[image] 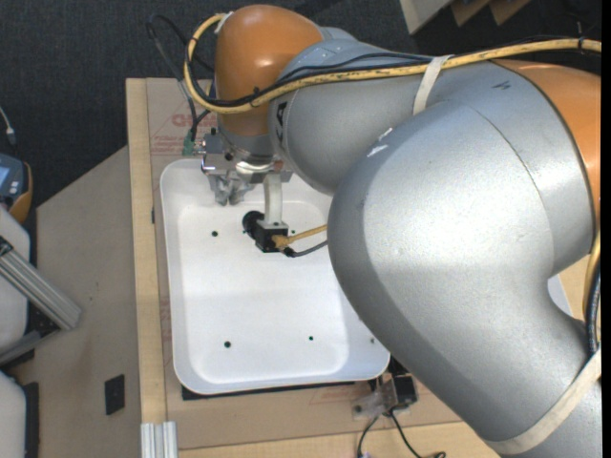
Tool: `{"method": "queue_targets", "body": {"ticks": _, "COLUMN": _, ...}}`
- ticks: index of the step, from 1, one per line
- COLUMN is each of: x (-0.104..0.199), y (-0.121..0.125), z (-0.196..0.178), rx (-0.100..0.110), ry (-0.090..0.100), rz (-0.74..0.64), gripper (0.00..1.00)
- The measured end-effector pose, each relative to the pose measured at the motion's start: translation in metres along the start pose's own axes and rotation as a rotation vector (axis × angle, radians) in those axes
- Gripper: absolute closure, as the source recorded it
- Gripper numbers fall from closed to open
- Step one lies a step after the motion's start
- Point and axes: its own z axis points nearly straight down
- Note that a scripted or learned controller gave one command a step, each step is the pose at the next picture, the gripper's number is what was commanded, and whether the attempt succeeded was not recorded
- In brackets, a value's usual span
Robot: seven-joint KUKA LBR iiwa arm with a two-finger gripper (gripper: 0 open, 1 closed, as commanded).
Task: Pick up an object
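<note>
My gripper (226, 193) hangs low over the far end of the left white bin (248, 342), close to its back wall. It is seen from above and partly hidden under the wrist, whose orange band (258, 55) sits just over it. The bin floor I can see is plain white with a few small dark dots (227, 343). The thick grey arm (458, 246) reaches in from the right and covers the right bin.
The bin rests on a tan bench board (145, 284) with a narrow margin on the left and front. A metal rail (38, 289) lies off the bench at the left. Small cables and a connector (391, 394) sit at the front edge.
</note>
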Motion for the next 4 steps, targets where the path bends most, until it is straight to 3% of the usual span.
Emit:
{"method": "queue_targets", "body": {"ticks": 1, "x": -0.001, "y": 0.005, "z": -0.067, "rx": -0.025, "ry": 0.005, "rz": 0.002, "gripper": 1.00}}
{"method": "queue_targets", "body": {"ticks": 2, "x": -0.001, "y": 0.004, "z": -0.143, "rx": -0.027, "ry": 0.006, "rz": 0.001, "gripper": 1.00}}
{"method": "queue_targets", "body": {"ticks": 3, "x": -0.001, "y": 0.002, "z": -0.121, "rx": -0.013, "ry": 0.002, "rz": 0.001, "gripper": 1.00}}
{"method": "queue_targets", "body": {"ticks": 4, "x": -0.002, "y": 0.002, "z": -0.266, "rx": -0.036, "ry": 0.009, "rz": 0.001, "gripper": 1.00}}
